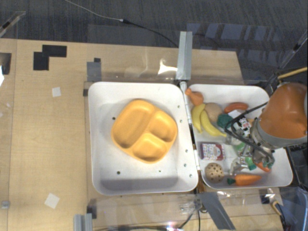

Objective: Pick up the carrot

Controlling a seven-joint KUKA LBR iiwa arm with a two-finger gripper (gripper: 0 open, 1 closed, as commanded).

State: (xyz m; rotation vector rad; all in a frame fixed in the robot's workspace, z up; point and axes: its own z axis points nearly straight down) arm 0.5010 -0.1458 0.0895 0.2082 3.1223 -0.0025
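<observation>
A: Orange is all over the right bin (285, 176), so we should sort out which orange thing we mean. We're going with the carrot (248, 179) lying along the near wall, green top towards the cookie (213, 172), long axis running roughly left to right, close to parallel with that wall.

B: Agreed. There's another orange veggie-looking piece (194, 96) up in the far left corner of that bin, but the gripper (249, 159) is nowhere near it. It sits just above our carrot, a bit towards the far side, with the orange wrist band (287, 110) bulking over the right half of the bin.

A: Can we tell what the fingers are doing? We honestly can't. The tip is a tangle of metal and cable, and there's a small orange bit (263, 166) right by it that could be another toy.

B: Same here, we can't call it. So the move we'd guess at is a short shift towards the near wall, then straight down, jaws across the carrot's short side.

A: Room is the worry. The carrot is nearly against the wall, the snack packet (211, 151) and bananas (205, 120) crowd the left, so one finger has very little gap. The left bin (101, 177) with the yellow tray (144, 130) is well apart.
</observation>
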